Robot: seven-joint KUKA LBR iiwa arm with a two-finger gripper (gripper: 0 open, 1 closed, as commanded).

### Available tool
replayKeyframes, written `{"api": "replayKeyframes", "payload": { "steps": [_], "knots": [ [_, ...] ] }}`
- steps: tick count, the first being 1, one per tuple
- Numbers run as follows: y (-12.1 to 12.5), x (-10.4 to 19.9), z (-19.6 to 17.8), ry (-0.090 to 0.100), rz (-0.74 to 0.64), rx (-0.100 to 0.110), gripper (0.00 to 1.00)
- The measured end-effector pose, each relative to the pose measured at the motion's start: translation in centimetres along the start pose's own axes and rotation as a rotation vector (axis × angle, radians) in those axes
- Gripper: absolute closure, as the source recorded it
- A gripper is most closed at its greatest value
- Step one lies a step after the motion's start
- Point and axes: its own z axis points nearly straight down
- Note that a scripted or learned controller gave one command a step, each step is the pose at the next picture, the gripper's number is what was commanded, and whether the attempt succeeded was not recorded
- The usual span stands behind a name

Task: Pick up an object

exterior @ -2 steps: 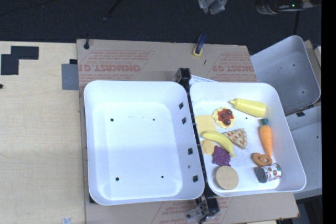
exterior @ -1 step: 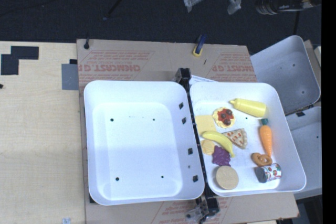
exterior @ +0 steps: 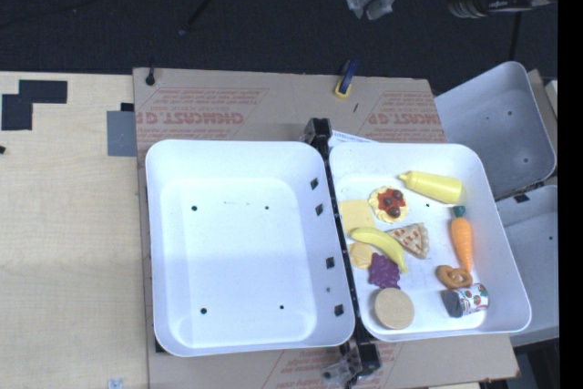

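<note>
The right bin (exterior: 496, 196) holds several toy foods. Among them are a yellow mustard bottle (exterior: 430, 185), a berry tart (exterior: 390, 203), a pizza slice (exterior: 412, 240), a banana (exterior: 378, 243), a carrot (exterior: 462, 240), a pretzel (exterior: 453, 276), a small can (exterior: 466, 300), purple grapes (exterior: 383, 271) and a round cookie (exterior: 394, 308). My gripper (exterior: 372, 3) hangs high above the far edge of the bench, well behind both bins and apart from every object. Nothing shows in it.
The left bin (exterior: 164, 196) sits beside the right one on a cardboard sheet (exterior: 246, 109). A blue and yellow clamp (exterior: 344, 79) lies at the sheet's far edge. A grey metal plate (exterior: 496, 118) slants up at the right.
</note>
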Motion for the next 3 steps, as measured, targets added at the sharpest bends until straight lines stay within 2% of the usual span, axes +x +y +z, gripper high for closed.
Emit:
{"api": "replayKeyframes", "payload": {
  "steps": [1,2,3],
  "knots": [
    [0.0,0.0,0.03,0.0,-0.001,0.001,0.0],
    [0.04,0.12,-0.89,0.0,-0.006,0.0,1.0],
    [0.03,0.12,-0.86,0.0,-0.008,0.0,0.0]
  ]
}}
